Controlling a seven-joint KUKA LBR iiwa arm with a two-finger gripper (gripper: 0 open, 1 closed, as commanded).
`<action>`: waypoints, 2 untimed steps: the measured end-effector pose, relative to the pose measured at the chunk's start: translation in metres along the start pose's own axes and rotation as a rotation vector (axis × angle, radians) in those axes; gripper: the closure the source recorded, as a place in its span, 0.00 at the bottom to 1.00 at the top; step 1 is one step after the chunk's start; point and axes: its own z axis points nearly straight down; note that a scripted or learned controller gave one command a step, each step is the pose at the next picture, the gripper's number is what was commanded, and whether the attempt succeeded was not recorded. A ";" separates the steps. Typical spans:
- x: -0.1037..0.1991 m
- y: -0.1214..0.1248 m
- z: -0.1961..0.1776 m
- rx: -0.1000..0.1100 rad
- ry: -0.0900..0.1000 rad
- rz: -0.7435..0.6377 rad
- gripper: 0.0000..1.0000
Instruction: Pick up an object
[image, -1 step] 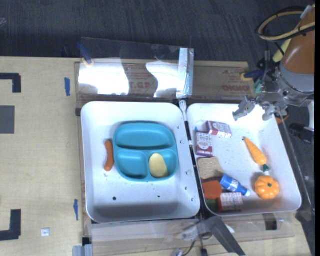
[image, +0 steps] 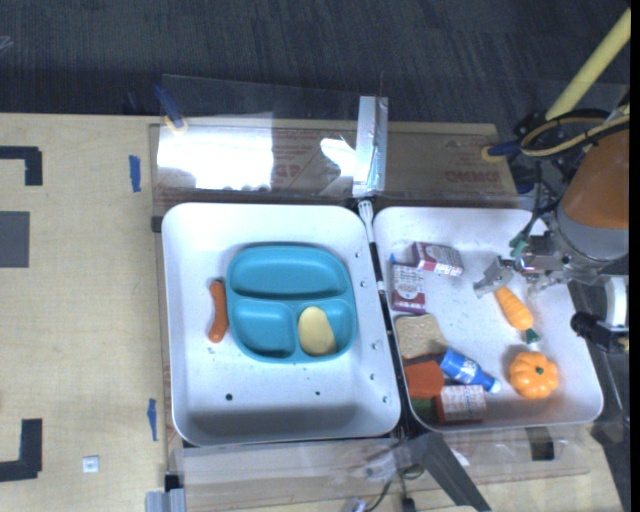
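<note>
1. The toy carrot (image: 515, 309) lies in the right bin (image: 590, 400), its long axis slanting from upper left to lower right, green tip toward the pumpkin (image: 533, 373).
2. The gripper (image: 522, 268) hangs just above the carrot's upper end, fingers spread apart, nothing between them.
3. The arm (image: 598, 200) reaches in from the right, its orange band above the wrist.

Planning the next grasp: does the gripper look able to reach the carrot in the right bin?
Probably yes. The gripper hangs just above the carrot, which lies on bare bin floor, apart from the small pumpkin.
</note>
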 end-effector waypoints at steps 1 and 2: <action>-0.009 0.000 0.030 -0.017 -0.002 -0.057 0.00; -0.010 0.000 0.020 -0.019 -0.002 -0.054 1.00</action>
